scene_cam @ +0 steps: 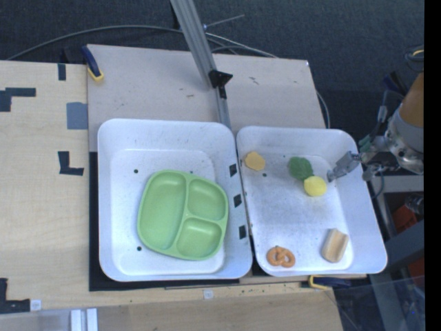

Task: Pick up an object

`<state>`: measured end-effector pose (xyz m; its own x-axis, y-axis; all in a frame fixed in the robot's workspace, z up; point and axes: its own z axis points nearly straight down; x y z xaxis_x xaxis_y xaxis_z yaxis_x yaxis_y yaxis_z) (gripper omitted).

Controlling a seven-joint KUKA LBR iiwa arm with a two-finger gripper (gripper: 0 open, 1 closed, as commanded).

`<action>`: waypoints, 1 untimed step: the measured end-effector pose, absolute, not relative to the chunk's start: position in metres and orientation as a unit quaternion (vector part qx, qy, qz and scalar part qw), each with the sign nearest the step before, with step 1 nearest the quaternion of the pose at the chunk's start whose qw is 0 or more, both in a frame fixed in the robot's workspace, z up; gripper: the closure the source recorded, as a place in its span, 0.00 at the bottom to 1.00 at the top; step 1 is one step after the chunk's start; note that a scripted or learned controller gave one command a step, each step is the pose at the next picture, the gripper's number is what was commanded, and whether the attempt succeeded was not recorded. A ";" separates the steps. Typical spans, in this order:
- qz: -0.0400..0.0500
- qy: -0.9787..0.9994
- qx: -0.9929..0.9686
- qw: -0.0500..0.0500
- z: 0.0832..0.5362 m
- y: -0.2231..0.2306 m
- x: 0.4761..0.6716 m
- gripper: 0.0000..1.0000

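Clearly the gripper (342, 165) sits just right of the lemon (315, 186) (finger state unclear, nothing visibly held); descending there, it could nudge the lemon away.

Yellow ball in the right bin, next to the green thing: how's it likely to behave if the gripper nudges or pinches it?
The yellow ball looks round and smooth, so a nudge would probably roll it, likely into the green lump beside it. A two-finger pinch may squirt it sideways unless centred. It looks small, probably light; stiffness can't be judged. The gripper sits close beside it.
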<state>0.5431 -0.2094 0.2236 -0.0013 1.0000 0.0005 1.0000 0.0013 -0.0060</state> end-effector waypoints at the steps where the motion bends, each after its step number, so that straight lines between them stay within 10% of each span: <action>1: 0.002 -0.708 -0.706 0.003 0.178 -0.202 0.545 0.00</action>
<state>0.5446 -0.2021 0.1776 -0.0024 1.0000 0.0011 1.0000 0.0024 -0.0064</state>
